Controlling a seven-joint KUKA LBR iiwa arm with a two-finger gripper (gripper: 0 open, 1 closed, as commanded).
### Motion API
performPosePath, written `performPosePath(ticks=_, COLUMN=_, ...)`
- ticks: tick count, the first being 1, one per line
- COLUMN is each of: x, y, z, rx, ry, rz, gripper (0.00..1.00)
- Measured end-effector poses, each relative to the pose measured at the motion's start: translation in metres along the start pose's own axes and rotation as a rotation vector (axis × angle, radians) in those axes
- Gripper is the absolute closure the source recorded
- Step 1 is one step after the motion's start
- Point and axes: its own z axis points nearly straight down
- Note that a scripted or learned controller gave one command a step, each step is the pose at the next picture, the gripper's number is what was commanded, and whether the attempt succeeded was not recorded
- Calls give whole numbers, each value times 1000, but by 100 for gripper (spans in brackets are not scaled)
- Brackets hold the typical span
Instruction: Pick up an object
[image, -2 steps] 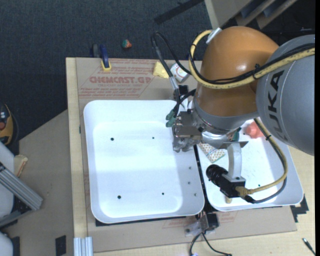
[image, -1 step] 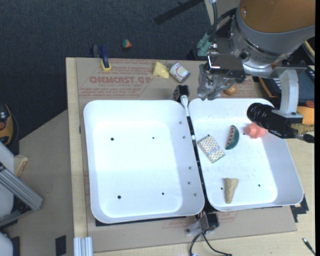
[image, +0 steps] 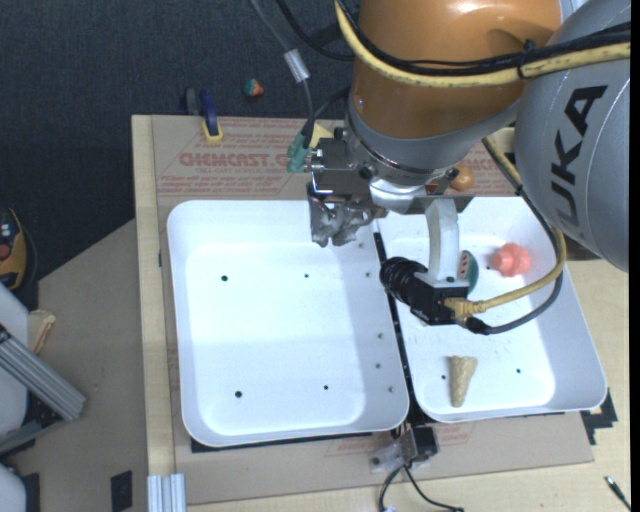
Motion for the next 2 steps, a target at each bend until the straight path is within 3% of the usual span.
performPosePath(ticks=1, x=-60, y=-23, z=35, rx=-3, ry=0, rz=13, gripper=100)
performPosePath(ticks=2, x=-17, y=-21, z=13, rx=-13, ry=3, rz=3, gripper=100)
